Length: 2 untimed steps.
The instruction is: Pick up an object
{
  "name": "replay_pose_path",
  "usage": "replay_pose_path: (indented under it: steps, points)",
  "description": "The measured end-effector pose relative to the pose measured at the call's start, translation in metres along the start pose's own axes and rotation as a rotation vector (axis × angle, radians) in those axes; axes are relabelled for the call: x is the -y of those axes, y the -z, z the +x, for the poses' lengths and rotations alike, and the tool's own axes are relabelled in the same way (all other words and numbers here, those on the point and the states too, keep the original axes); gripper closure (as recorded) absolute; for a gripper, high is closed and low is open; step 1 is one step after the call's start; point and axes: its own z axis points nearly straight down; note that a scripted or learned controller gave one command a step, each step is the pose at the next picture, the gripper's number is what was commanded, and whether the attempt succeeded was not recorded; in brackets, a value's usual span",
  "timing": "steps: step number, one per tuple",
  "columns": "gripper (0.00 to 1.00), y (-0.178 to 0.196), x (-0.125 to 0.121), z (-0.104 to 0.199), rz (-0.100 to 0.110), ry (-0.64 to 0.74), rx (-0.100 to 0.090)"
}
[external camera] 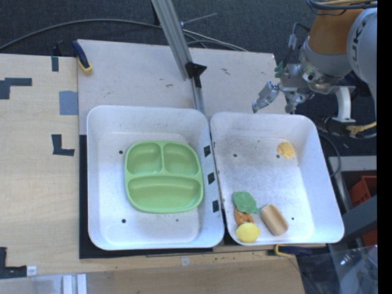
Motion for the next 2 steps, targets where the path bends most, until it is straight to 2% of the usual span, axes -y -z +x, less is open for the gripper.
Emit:
replay_pose_path:
  steps: [1,2]
  points:
    - [0.00,0.000,0.000,0.000,0.000,0.000,0.000]
    - [0.00,-0.058,-0.007,0.006,0.005,0.000,0.001]
